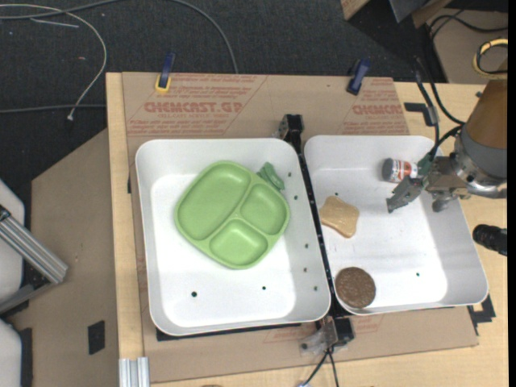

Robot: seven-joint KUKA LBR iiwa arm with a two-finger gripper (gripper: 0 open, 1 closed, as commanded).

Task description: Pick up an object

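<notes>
Camera view from above shows my two-finger claw [419, 192] over the upper right part of the right white bin [451, 293]. My fingers [400, 197] are spread apart, and nothing sits between them. Just beside the claw, toward the far wall of this bin, a small cylindrical container with a red and white label and a grey end [400, 168] lies on its side. Nearer the middle of the bench, in the same bin, a tan sponge-like block [339, 216] rests close to the left wall. A round brown disc [355, 287] lies at the near left corner of this bin. In the left white bin [161, 289], a light green plastic divided plate with three compartments [232, 214] lies flat. A small dark green object [272, 176] touches its far right edge.
</notes>
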